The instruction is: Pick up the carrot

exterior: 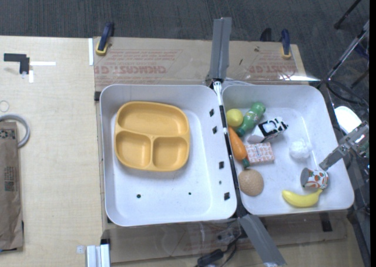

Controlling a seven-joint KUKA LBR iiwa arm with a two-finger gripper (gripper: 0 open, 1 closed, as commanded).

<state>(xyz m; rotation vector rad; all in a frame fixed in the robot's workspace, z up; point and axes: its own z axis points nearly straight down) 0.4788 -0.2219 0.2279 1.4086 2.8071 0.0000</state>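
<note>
The carrot (237, 144) is orange and lies lengthwise along the left wall of the right bin (317, 98), between a yellow lemon (234, 117) and a brown round fruit (251, 182). A pink box (260, 154) touches its right side. A grey part of my gripper (343, 149) reaches in over the right bin's right wall, far to the right of the carrot. Its tip is just above a small orange and white toy (315, 179). Nothing is visibly held.
The right bin also holds a green toy (254, 113), a black and white object (272, 127), a white ball (299, 149) and a banana (301, 198). A yellow divided plate (153, 136) lies in the left bin (117, 201).
</note>
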